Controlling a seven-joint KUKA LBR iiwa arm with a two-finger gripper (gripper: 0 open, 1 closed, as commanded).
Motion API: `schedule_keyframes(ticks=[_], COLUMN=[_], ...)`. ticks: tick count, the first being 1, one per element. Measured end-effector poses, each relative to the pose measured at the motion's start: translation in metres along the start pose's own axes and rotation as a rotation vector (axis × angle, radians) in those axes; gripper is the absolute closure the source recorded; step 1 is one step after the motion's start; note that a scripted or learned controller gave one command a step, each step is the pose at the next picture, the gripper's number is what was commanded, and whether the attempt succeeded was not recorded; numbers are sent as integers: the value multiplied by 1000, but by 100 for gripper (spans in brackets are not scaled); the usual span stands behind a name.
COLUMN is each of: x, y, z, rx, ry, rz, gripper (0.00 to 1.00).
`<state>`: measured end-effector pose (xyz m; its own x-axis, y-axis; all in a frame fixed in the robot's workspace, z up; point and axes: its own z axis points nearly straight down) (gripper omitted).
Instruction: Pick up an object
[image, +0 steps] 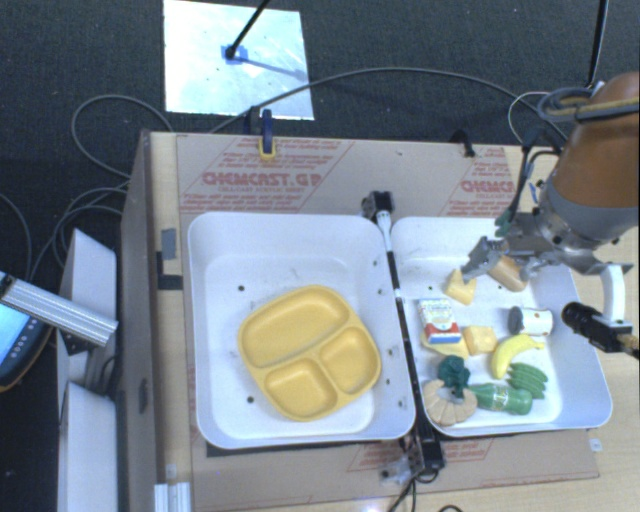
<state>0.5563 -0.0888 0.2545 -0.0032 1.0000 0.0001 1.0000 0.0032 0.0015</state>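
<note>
Reaching in from the right edge of the table (330, 165), the grey arm (600, 170) with its orange band is hanging over the far part of the right bin (590, 400). Its pincer (492, 258) is pointing toward the divider between the bins, and its fingers are standing slightly apart with nothing between them. A pale yellow cheese wedge (460, 287) is lying just beside the fingertips, toward the near edge, and a tan bread-like piece (508, 272) is sitting just under the wrist.

Nearer the front edge, the remaining toys are crowding the right bin: a small red and white carton (438, 322), a yellow block (479, 340), a grey and white cylinder (531, 321), a banana (516, 351), a dark green broccoli (452, 373), a green vegetable (503, 400), a bumpy green piece (529, 377), and a round tan slice (449, 407) at the near left corner of that bin.

The left bin (215, 260) is carrying a yellow three-compartment plate (310, 352), lying flat at its middle.
</note>
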Motion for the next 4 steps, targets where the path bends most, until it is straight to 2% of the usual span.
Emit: schedule_keyframes(ticks=[1,2,3,4], x=[-63,-90,-117,-64], y=[17,-2,94,105], z=[44,170,169,170], rx=[1,-1,-3,-2], ry=[-1,-1,-2,0], rz=[3,2,-1,-2], gripper=[0,0,0,0])
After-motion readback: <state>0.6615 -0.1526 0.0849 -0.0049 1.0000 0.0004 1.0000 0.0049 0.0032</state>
